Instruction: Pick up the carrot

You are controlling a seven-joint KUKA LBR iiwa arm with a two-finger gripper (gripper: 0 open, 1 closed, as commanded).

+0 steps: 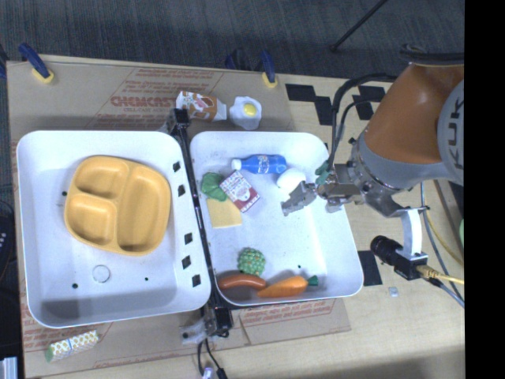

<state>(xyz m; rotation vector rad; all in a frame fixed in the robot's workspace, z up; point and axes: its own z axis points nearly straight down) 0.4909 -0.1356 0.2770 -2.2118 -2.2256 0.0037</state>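
1. Hand (297, 200) hung over the right bin (338, 251), near its right wall; whether it was spread or pressed together could not be told.
2. Beside it lay a white ball (289, 179) and a blue bottle (263, 164); further left, a red-and-white carton (239, 191) and a yellow cheese slice (224, 212).
3. Carrot (283, 287), orange with a green tip, lay along the bin's near wall, touching a sausage (241, 282), below a green broccoli (251, 260).

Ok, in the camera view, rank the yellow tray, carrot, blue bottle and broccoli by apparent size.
1. yellow tray, largest by far
2. carrot and blue bottle, similar length, too close to rank
3. broccoli, smallest
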